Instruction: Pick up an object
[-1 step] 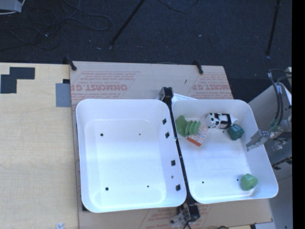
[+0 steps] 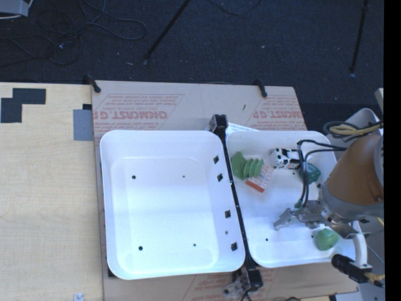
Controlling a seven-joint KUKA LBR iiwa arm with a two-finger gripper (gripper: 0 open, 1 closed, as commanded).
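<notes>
The right bin (image 2: 263,243) holds a ribbed green toy (image 2: 246,167), a small white and orange packet (image 2: 260,180), a black and white toy (image 2: 284,158), a teal object (image 2: 311,172) and a light green ball (image 2: 326,238). My gripper (image 2: 285,219) hangs low over the bin's bare floor, left of the green ball and below the packet. Its grey fingers (image 2: 281,221) point left, and I see nothing between them. The arm's orange band (image 2: 354,174) covers the bin's right side.
The left bin (image 2: 106,199) stands beside the right one, with a black clamp bar (image 2: 229,193) running between them. Both rest on a cardboard sheet (image 2: 150,108) on the wooden bench. Cables (image 2: 341,128) loop near the arm at the right.
</notes>
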